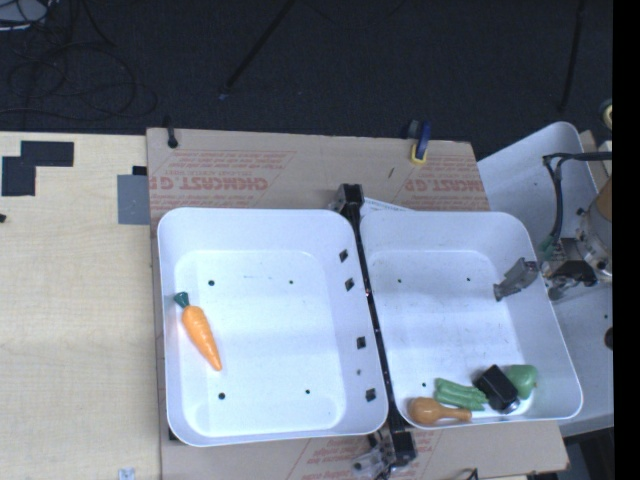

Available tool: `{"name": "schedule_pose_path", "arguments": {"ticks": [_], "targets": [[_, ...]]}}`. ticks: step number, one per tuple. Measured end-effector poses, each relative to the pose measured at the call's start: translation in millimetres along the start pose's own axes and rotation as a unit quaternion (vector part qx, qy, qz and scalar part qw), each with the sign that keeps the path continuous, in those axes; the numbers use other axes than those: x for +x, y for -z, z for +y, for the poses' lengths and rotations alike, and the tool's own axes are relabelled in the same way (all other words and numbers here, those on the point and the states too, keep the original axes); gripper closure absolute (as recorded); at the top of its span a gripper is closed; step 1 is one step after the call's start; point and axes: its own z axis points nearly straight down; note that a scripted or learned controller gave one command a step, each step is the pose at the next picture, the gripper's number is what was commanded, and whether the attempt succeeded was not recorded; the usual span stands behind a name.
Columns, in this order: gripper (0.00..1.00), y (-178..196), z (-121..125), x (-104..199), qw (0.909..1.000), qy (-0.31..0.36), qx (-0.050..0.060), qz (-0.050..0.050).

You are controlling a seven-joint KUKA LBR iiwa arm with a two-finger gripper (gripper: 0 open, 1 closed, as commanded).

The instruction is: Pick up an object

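Two bins sit side by side on the surface, and your pickings are split between them. Take the divider [365,308] between them as your mark: well to its left lies an orange toy carrot [202,336], alone near the left bin's [250,230] outer wall. To its right, down in the right bin's [450,230] near corner, a small huddle: a tan pear-shaped piece [437,411], a green pod [460,394], a black block [497,387] and a green lump [521,376], all touching or just beside one another. Your hand [535,279] hovers at the right bin's far wall, well away from the divider, with nothing between its fingers; they look spread apart, one grey tip reaching in over the bin floor. You're at the approach stage, I'd say. The huddle is nearer, but crowded against the rim, so you risk a glancing grip. If you go there, come straight down on the black block, which sits on top.
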Motion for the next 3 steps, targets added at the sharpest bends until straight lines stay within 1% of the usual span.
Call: {"name": "schedule_pose_path", "arguments": {"ticks": [1,2,3], "targets": [[0.00,172.0,11.2,-1.7,1.0000,0.001,-0.009,-0.003],[0.00,303.6,17.7,35.8,1.0000,0.003,-0.008,-0.002],[1.00,303.9,18.0,35.8,1.0000,0.003,0.002,0.000]]}}
